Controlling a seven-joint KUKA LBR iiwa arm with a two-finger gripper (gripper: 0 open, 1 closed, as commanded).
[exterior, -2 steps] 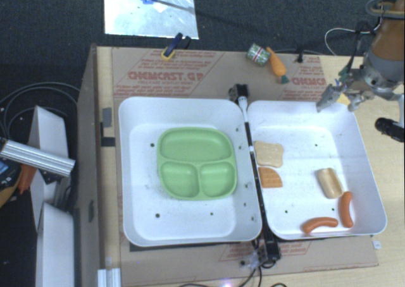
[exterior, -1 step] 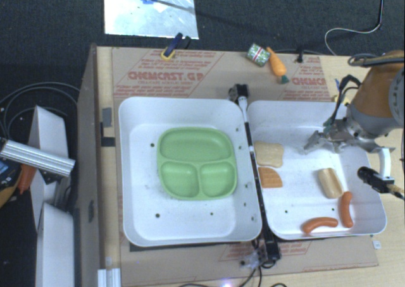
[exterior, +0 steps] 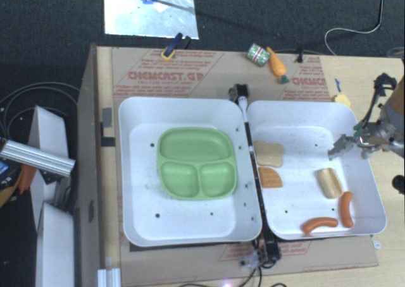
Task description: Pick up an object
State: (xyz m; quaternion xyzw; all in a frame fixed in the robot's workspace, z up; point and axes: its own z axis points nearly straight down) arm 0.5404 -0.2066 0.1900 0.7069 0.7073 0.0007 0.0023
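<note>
Bread roll (exterior: 330, 182) is your closest target, lying in the right bin (exterior: 297, 121) just below and left of the gripper (exterior: 342, 145). From the roll, two sausages sit lower: one upright-ish one (exterior: 347, 208) just below and right, one lying flat (exterior: 319, 223) below it near the bin's front wall. Left of the roll, well apart from it, a pale slice (exterior: 269, 153) and an orange-brown slice (exterior: 271, 178) hug the divider. You're hovering above the roll's upper end with nothing in the jaws; how wide they stand, you can't tell from this angle, it's too small and blurred. To do this well, I'd say slide a touch toward the roll's middle, turn the wrist so the fingers straddle its short width, then drop straight down. Mind the right wall just beside it: come in off-centre and I reckon you'll nudge the roll away. The green plate (exterior: 197, 162), far left of the roll, is out of play.
</note>
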